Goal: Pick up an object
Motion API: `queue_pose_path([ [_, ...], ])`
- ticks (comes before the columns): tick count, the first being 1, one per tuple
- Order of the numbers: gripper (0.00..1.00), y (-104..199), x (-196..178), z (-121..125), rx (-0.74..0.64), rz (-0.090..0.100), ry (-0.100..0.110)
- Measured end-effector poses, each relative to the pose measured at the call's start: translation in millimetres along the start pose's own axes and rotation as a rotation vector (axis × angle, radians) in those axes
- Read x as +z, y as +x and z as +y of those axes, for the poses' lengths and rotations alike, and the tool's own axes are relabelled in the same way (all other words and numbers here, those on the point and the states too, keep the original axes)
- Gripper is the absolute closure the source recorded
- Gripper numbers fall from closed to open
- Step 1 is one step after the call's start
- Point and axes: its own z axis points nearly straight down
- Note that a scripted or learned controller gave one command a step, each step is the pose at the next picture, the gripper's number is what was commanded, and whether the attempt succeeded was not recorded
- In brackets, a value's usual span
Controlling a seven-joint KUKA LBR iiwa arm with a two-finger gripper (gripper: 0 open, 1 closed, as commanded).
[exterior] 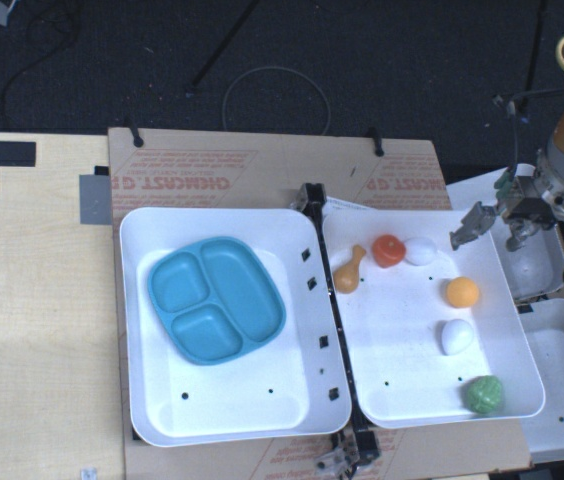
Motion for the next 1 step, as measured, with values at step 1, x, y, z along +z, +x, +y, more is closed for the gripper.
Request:
queue_pose_path([
  [1, 0.00, 0.2, -7.2, 2.0, -0.002, -0.003, -0.013],
])
